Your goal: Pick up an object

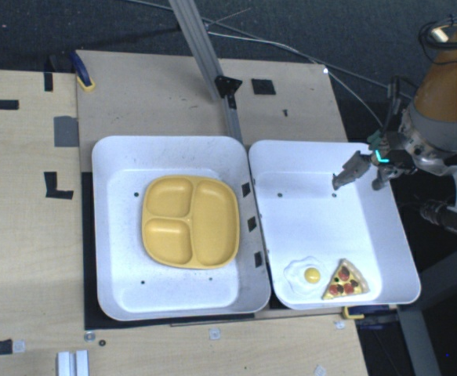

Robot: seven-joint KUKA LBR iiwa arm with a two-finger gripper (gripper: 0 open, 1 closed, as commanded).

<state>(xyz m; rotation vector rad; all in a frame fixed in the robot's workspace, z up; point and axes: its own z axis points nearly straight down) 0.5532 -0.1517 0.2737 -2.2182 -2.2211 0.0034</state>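
The gripper [363, 172] hung over the far right part of the right bin [314, 210], its two dark fingers spread apart with nothing between them. The likeliest targets lay at that bin's near edge, well away from the gripper: a toy fried egg [304, 274] and, just to its right, a pizza slice [346, 280]. In the left bin [110, 210] sat a yellow divided plate [190, 221]. To do the reach well, the arm probably needed to travel toward the bin's near edge, centre over one piece, and descend with the fingers set across its narrower width. The slice's long axis ran roughly up-down, tip toward the bin's far side, crust toward the near rim.
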